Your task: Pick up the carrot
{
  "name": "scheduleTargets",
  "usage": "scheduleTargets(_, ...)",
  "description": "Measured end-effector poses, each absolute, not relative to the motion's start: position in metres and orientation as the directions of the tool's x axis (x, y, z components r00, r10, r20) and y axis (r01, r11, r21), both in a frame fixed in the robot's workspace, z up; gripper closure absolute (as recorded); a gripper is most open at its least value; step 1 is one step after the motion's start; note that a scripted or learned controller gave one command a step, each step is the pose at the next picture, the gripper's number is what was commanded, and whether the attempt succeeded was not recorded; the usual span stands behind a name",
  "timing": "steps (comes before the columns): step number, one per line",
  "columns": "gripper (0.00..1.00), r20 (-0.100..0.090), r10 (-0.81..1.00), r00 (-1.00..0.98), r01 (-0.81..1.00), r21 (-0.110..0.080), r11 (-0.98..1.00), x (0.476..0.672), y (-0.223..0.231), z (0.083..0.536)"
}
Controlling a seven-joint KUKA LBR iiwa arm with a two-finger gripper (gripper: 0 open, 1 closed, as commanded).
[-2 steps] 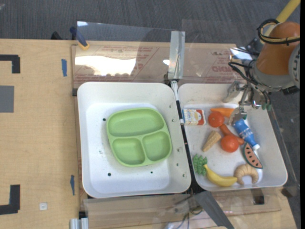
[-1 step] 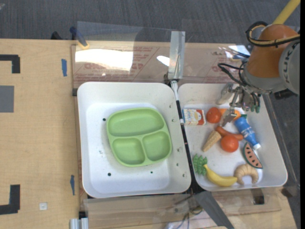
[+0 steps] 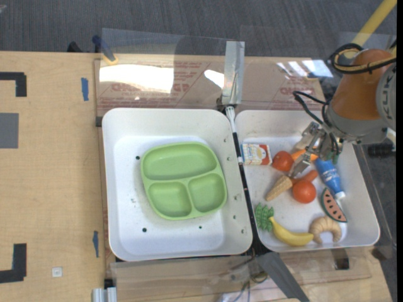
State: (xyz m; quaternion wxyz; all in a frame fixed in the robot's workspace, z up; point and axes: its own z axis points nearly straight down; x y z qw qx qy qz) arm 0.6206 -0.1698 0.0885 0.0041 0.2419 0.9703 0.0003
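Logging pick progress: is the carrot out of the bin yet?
No. The carrot lies in the right bin among the other toys, with the gripper right over it.

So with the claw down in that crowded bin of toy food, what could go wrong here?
The gripper is low among tightly packed toys. The carrot looks mostly hidden under it, with a tomato right beside it, so the gripper could grab or nudge the tomato instead. The blue tube and the ice cream cone also lie close, so they might get shoved aside.

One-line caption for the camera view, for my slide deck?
Gripper lowered among toy foods in the right bin, near two tomatoes; green divided plate sits in the left bin.
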Motion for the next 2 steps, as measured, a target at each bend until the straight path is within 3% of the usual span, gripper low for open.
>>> scheduleTargets(1, 0.0, -0.011, 0.548, -0.837, 0.548, 0.004, 0.837, 0.588, -0.145, 0.089)
scheduleTargets(2, 1.0, -0.02, 0.547, -0.837, 0.547, 0.005, 0.837, 0.591, -0.146, 0.099)
